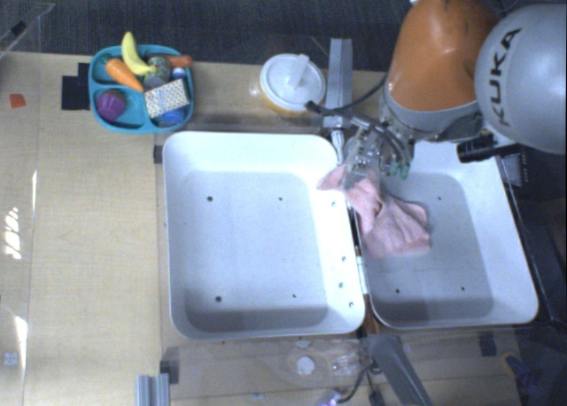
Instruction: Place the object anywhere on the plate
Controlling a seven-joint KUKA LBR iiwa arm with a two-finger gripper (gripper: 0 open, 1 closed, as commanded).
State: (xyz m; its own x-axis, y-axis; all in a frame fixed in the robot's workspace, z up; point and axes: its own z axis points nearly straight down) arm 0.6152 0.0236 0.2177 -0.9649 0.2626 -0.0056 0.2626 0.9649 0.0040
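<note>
The grey arm point(518, 67) comes in from the right of the camera view, its big rounded joint sitting high over the upper right corner of the bench point(80, 245). The orange band point(438, 41) bulges just left of that joint, and below it the wrist points down and to the left toward the seam between the two white bins.

The gripper point(361, 169) hangs at the upper left corner of the right bin point(461, 298), right by the rim it shares with the left bin point(248, 236). Its fingers are closed on a pink cloth point(390, 222): the top of the cloth is bunched between them, and a small fold spills left over the shared rim. The rest of the cloth drapes down and to the right, spreading in a crumpled heap on the floor of the right bin.

Beyond the bins, on the far side of the bench, a blue divided plate point(99, 116) sits at the upper left, well apart from the gripper. It carries toy food: a banana point(133, 54), a carrot point(122, 74), a purple piece point(111, 105) and a speckled block point(168, 96). Between the plate and the arm, just behind the left bin's far rim, stands a white lidded cup point(292, 83).
</note>
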